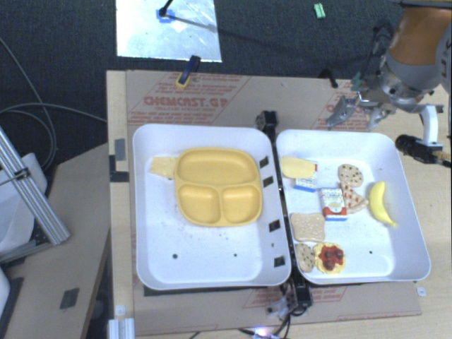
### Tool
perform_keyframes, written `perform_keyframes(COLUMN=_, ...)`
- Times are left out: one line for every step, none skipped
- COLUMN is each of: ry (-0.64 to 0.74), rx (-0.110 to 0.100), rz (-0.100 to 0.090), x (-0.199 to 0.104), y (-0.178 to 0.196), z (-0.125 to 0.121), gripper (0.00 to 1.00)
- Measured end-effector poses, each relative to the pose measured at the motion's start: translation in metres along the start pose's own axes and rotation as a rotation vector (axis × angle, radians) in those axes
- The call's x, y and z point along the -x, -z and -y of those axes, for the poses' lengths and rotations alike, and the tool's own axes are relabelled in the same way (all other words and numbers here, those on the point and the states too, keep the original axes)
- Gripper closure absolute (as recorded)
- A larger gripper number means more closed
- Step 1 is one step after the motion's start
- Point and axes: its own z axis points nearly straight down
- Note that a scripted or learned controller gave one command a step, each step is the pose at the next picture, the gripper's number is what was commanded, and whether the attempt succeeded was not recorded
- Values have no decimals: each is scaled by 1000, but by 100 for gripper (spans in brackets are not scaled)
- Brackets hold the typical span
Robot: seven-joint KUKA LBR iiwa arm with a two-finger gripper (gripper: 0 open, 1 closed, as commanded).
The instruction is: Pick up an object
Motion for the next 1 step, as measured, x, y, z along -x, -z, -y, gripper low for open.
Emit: perform_keyframes(ry=-6, rx=-16, rz=-3, x=19, y=-105, z=82, gripper=0)
